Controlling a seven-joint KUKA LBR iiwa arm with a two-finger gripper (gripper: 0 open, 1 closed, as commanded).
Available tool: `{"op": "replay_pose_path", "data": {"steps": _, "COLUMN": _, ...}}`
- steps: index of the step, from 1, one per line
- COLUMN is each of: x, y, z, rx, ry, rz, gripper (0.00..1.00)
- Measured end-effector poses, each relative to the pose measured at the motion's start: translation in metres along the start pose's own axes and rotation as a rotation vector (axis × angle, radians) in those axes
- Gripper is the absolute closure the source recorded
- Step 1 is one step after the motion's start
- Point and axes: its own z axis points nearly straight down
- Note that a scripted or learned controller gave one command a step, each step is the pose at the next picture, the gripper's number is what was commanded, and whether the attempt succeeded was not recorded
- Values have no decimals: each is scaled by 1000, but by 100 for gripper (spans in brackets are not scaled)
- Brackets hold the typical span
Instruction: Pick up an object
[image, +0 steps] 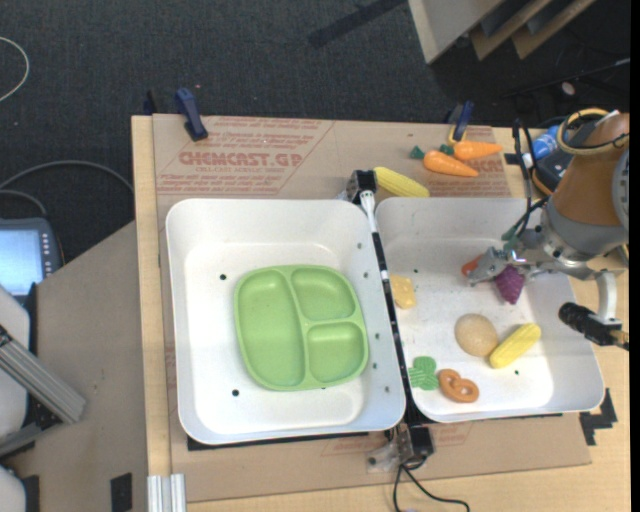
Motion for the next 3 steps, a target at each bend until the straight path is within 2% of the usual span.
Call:
{"op": "replay_pose_path", "data": {"steps": 1, "x": -1, "y": -1, "z": -11, "rx": -2, "ry": -1, "rz": 2, "gripper": 100}}
{"op": "replay_pose_path", "data": {"steps": 2, "x": 71, "y": 5, "z": 1, "rx": 7, "ry": 6, "rz": -4, "gripper": 100}}
{"op": "replay_pose_path", "data": {"steps": 3, "x": 136, "y": -29, "z": -107, "rx": -2, "ry": 3, "rz": -4, "gripper": 100}}
